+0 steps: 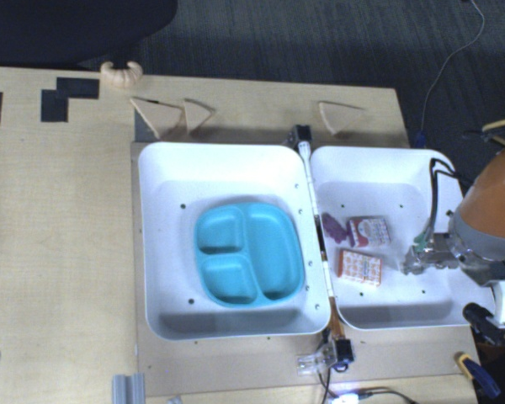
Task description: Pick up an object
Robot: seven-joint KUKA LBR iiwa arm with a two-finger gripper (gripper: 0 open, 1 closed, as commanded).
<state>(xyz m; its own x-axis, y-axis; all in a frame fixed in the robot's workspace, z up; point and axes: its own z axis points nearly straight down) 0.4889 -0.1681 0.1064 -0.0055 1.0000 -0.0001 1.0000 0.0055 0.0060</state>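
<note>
- Pincer (414,259) low in right bin (379,314), just right of two small cartons (359,267); grip state unclear.
- Blue divided tray (248,252) in left bin (164,225).

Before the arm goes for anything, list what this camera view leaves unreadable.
- Hand: small and blurred in the camera view, over the right bin; its state cannot be told.
- Arm: cut off by the right edge.
- Small boxes and: print too small to read.
- Purple item: partly covered by the upper box; its kind is unclear.
- Blue tray in the left bin: compartment contents too faint to judge.
</note>
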